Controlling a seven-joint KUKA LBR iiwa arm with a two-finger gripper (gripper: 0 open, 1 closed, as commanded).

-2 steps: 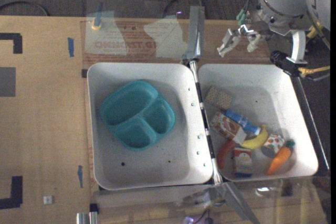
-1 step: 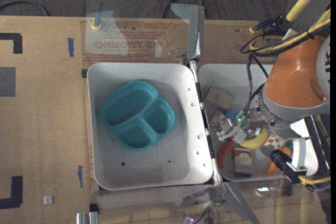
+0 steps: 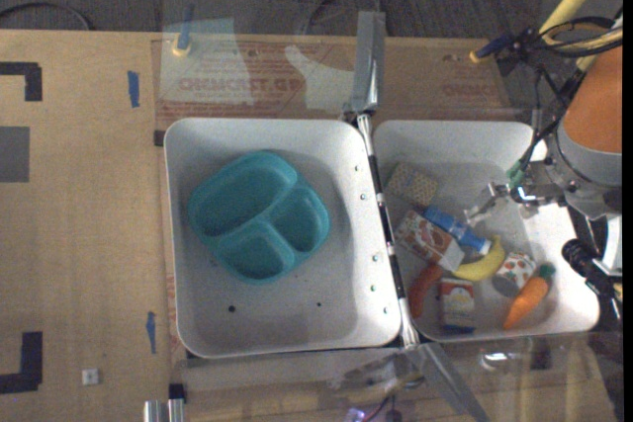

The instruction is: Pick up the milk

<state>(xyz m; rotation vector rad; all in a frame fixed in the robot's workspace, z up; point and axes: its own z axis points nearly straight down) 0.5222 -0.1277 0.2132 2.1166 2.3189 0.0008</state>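
Camera view: gripper (image 3: 501, 194) with parted fingers, holding nothing, above milk (image 3: 429, 241) in right bin (image 3: 450, 135)

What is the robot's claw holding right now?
Nothing. The gripper hangs over the right bin, its fingers apart, with nothing between them. The milk carton lies below it, untouched.

Faint reddish lettering runs across the cardboard sheet (image 3: 259, 84) behind the bins in the upper middle of the frame, seen through clear plastic; it appears mirrored or upside down and cannot be made out. Printing on the small cartons (image 3: 428, 240) in the right bin (image 3: 435, 135) is too blurred to read.
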